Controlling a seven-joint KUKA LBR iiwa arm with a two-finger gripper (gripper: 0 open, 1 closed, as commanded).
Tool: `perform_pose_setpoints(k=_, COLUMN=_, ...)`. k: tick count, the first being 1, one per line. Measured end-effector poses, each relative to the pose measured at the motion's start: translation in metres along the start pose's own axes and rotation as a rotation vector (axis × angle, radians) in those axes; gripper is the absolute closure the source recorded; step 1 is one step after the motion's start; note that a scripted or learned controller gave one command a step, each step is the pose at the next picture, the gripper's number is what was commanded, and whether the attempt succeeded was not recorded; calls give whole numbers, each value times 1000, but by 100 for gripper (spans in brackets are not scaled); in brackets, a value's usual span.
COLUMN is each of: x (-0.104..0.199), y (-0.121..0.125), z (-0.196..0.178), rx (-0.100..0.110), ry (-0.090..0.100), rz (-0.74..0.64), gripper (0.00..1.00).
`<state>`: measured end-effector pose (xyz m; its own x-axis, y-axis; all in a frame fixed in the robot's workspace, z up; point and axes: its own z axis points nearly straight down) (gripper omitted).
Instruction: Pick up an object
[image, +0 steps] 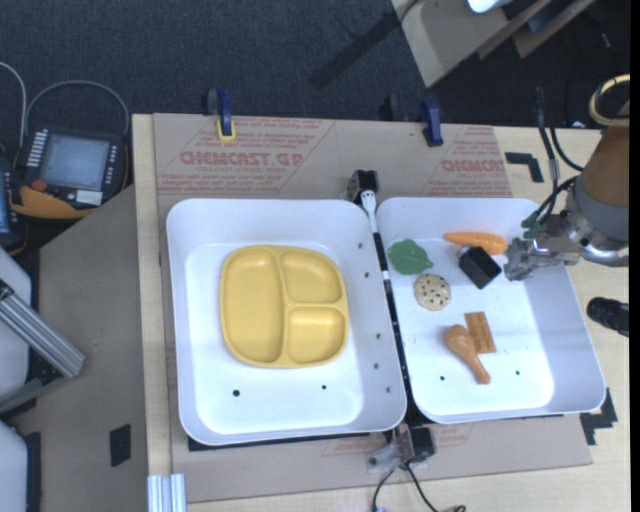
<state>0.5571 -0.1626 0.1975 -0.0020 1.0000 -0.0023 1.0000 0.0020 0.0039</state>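
Left bin (200, 250) holds a yellow tray (283, 305). Right bin (560, 390): green piece (408, 256), cookie (432, 291), drumstick (467, 351), carrot (476, 240), black block (479, 267). Risk: block & carrot lie close, so a grab may nudge one away. End effector (522, 258) sits just right of the block, over the bin; grip state can't tell.

Two bins sit side by side on the surface (150, 300). Left bin (190, 300) holds a divided plate (283, 305) at its centre. Right bin (560, 340) holds six items: leaf piece (409, 256) at upper left, carrot (476, 240) to its right, block (479, 267) just below the carrot, cookie (432, 291) below the leaf piece, drumstick (467, 351) and wafer (480, 331) touching near bin centre. Gripper (520, 262) is just right of the block. A pendant (70, 165) lies at frame upper left, off the surface.
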Motion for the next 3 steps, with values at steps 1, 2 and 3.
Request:
perform_pose_setpoints(k=1, x=-1, y=2, z=-25, rx=2, ry=0, rz=0, gripper=100)
perform_pose_setpoints(k=2, x=62, y=-2, z=-19, rx=12, ry=6, rz=-5, gripper=100)
perform_pose_setpoints(k=3, x=107, y=-9, z=-25, rx=11, ry=6, rz=-4, gripper=100)
